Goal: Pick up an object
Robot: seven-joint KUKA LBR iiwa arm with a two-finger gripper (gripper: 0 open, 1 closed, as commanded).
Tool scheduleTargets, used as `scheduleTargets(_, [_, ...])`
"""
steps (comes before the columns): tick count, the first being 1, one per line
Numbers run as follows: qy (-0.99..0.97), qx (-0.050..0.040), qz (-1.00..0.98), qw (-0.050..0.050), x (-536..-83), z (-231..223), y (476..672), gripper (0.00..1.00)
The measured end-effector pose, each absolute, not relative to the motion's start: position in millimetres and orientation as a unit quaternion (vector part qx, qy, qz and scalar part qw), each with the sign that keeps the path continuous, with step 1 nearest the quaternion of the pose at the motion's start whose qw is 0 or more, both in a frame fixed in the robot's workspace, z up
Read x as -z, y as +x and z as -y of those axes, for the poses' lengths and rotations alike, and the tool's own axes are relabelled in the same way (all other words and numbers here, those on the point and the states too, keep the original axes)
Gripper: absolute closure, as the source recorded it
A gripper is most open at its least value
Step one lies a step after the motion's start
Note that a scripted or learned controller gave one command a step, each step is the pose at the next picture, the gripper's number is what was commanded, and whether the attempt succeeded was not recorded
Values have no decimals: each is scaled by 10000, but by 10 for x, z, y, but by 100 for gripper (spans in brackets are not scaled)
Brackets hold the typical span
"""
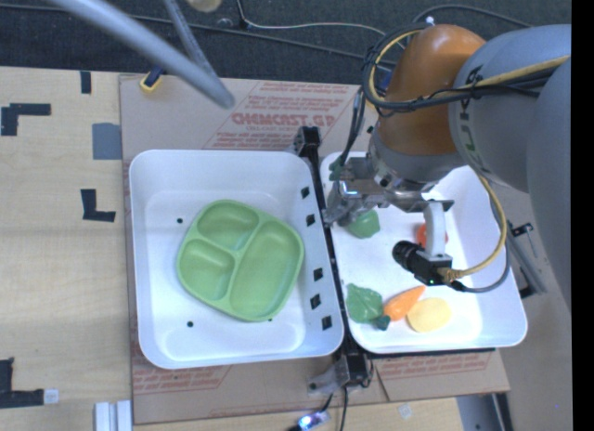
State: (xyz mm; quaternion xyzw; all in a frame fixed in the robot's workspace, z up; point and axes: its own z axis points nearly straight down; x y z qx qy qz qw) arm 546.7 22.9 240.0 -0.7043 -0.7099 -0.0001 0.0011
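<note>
My gripper (355,204) hangs low over the left part of the right bin (492,234), just above a small green round object (366,226), and seems to touch its top. Near the bin's front lie a green leafy toy (364,304), an orange carrot (402,303) and a pale yellow piece (428,314). A small red object (423,233) peeks out from behind the arm's fittings. The orange wrist band (432,76) and the grey arm cover the bin's back and right.
The left bin (158,188) holds a green divided plate (240,259). A black divider with clips (320,234) runs between the bins. A black cable and plug (418,260) hang from the wrist over the right bin. Cardboard lies under both bins.
</note>
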Motion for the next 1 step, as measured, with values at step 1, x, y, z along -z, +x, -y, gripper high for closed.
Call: scheduleTargets(1, [-7047, -10, 7095, 17, -2275, -784, 5400, 100])
